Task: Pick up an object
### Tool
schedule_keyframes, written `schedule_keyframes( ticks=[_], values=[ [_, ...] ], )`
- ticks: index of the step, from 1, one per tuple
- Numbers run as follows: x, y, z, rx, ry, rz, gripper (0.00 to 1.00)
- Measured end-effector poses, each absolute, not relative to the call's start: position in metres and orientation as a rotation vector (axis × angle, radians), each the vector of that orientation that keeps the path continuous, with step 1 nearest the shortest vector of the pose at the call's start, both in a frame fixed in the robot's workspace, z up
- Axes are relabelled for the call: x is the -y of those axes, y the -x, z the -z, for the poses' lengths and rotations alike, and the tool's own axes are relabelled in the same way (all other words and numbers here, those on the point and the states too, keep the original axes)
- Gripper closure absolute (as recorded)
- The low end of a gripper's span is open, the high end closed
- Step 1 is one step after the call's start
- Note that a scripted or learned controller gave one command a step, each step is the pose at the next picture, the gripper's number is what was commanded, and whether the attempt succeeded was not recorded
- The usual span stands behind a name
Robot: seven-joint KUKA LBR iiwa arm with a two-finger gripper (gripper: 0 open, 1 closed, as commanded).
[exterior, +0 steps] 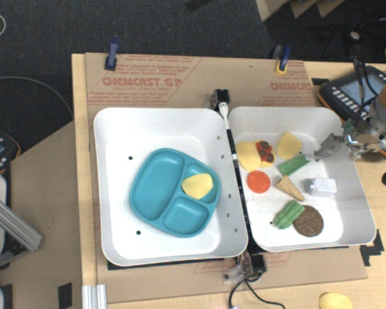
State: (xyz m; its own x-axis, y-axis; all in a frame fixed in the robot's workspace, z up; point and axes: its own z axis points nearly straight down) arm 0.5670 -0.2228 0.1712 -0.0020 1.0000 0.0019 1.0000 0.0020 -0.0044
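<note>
The right bin (354, 230) holds several toy foods: a pale yellow slab (246, 155) with a red and dark piece (265, 150) on it, a yellow wedge (289, 145), a green stick (294, 165), an orange-red disc (258, 182), a tan cone (289, 188), a white block (322, 186), a green vegetable (287, 214) and a brown cookie (307, 222). My gripper (326, 149) hangs over the bin's upper right part, just right of the green stick and above the white block. Nothing shows in its grasp.
The left bin (112, 172) carries a blue divided plate (161, 195) with a yellow piece (197, 185) in its right compartment. Blue clamps (111, 53) (283, 58) pin the cardboard base. A control pendant (350, 95) lies beyond the right bin.
</note>
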Motion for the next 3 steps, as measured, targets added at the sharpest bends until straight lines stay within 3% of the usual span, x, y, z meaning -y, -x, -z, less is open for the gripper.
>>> schedule_keyframes(
  ticks=[1, 2, 3],
  values=[
    [0.222, -0.634, -0.138, 2.227, 2.220, 0.002, 0.00],
    [0.215, -0.627, -0.086, 2.224, 2.207, 0.020, 0.00],
    [0.177, -0.669, -0.089, 2.229, 2.215, 0.003, 0.00]
  ],
)
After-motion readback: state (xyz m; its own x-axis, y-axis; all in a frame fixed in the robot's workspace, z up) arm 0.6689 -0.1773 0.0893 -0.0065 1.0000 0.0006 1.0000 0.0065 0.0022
